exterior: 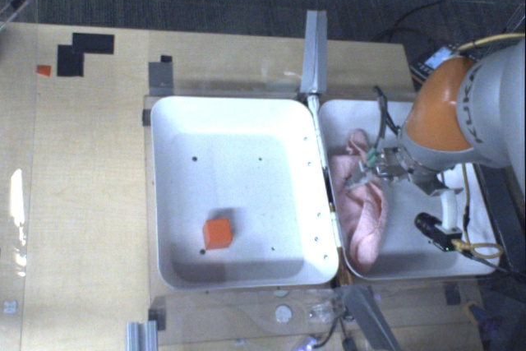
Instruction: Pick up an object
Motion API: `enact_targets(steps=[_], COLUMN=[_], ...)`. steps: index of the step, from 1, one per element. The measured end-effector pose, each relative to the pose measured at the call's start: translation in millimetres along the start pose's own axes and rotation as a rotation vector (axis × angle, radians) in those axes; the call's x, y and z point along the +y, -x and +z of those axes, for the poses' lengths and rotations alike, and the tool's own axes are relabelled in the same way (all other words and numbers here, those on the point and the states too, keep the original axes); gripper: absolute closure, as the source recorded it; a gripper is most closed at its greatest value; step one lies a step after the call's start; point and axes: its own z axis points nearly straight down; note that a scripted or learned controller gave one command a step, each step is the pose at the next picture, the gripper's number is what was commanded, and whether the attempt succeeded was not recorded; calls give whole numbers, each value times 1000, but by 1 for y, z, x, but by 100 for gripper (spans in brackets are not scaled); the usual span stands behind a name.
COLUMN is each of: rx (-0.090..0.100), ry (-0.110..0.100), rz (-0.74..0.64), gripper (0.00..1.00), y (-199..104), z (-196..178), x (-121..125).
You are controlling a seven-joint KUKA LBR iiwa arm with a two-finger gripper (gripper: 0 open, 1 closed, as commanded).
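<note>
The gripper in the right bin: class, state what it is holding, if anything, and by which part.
It cannot be told. The gripper is down at the pink cloth, touching its upper folds near the middle, but the view does not clearly show cloth between its fingers.

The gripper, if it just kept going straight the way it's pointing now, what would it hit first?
Most likely the pink cloth in the right bin: the gripper points toward the view's left and sits right at the cloth's folds. Depth is unclear, so contact may already exist.

The grey arm [497, 107] reaches in from the right, its orange band [440, 111] bulging above the wrist. The wrist points left and downward, carrying the pincer [362, 171] low, its thin fingers [355, 177] directed leftward.
</note>
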Motion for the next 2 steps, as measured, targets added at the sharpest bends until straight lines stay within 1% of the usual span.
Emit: enact_targets(steps=[1, 2], rx=[3, 3], ry=[8, -13], rz=[-1, 76], gripper=[100, 100], y=[-2, -27], z=[-12, -93], x=[4, 56])
